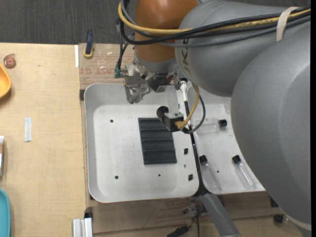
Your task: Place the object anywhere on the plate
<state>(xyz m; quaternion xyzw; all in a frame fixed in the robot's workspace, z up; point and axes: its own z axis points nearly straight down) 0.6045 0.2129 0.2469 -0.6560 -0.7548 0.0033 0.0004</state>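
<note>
Two shallow white bins sit side by side on the bench. The left bin [98,147] lies in open view; the right bin [222,152] is largely covered by the grey arm [256,58], which reaches in from the right.

The arm's orange band [160,14] sits above the wrist at the far edge of the left bin. Black and yellow cables [148,28] loop around the band. Below the wrist, the gripper [136,94] hangs over the far rim of the left bin, near its middle. Its fingertips cannot be made out clearly, so its opening cannot be determined, and nothing is visibly held between them.

A black ribbed rectangular object [157,141] lies flat on the floor of the left bin, right of centre, with its long side running near to far. It is near the gripper but apart from it. A small black fitting [168,116] on the arm's cabling hangs just beyond the object's far right corner.

Left of the bins, the bench [44,132] is a light wooden surface. A yellow item [4,85] shows at its left edge, and a teal item [4,214] shows at the near left corner.
</note>
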